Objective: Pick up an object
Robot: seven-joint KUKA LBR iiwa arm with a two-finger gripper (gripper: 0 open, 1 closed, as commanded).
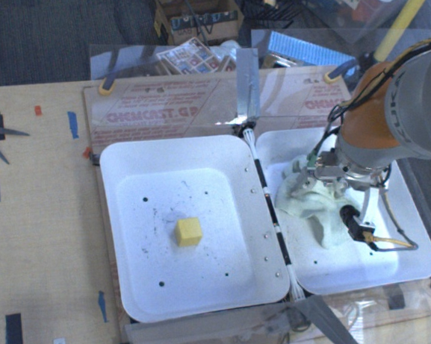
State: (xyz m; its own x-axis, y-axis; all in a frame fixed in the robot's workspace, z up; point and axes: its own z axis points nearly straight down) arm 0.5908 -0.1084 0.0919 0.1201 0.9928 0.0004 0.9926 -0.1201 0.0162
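My grey arm (412, 105) enters from the frame's right edge, orange band (369, 128) above the wrist, gripper (322, 174) lowered at centre right.

A robotics lab: wooden bench (42, 242) with blue tape marks (73, 124), two shallow white plastic bins (125, 168), cluttered cardboard boxes (194, 16) behind.

On my monitor, a small yellow cube (189, 232) sits flat near the middle of the left bin (126, 175), well apart from its walls. In the right bin (411, 263), I see a pale, crumpled cloth (312, 205) lying spread against the bin's left side.
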